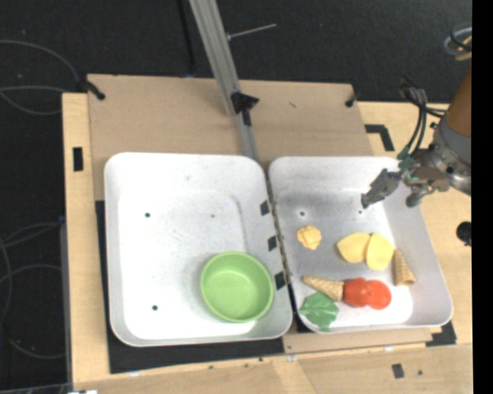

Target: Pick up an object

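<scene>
Gripper hangs over the right bin's far edge, nothing in it.
Its fingers stand apart; the nearest pickable thing, a yellow lemon piece, lies just below toward the bin's near side, its length running left-right.

You see a lime-green round plastic bowl, a red tomato-shaped toy, two yellow lumpy toys, a tan ridged cone, and white speckled bins.
</scene>
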Available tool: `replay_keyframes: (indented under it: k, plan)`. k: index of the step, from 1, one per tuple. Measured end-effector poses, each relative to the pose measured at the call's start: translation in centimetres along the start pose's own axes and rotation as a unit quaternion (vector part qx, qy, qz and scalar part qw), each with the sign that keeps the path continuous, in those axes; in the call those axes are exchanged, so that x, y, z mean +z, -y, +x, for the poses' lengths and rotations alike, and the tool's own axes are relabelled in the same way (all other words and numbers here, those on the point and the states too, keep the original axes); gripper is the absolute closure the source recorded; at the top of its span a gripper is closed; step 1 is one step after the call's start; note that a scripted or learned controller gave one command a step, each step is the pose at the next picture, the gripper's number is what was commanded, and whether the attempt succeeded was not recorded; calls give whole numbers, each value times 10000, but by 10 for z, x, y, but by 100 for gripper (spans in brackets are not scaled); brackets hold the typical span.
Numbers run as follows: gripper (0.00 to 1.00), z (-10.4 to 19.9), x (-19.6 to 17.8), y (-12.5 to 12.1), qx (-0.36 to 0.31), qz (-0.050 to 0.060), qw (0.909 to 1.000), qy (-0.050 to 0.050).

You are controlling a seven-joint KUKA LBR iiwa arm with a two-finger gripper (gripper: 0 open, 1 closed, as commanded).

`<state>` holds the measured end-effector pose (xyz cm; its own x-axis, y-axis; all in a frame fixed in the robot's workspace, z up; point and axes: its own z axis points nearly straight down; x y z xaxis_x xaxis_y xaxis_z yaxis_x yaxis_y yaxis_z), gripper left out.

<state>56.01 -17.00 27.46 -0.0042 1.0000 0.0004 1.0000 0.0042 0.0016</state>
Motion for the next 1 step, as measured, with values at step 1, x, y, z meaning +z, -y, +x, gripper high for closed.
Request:
replay_keyframes:
  k: [1]
  plan:
    - [0, 0, 0, 0, 3, -2, 10000, -2]
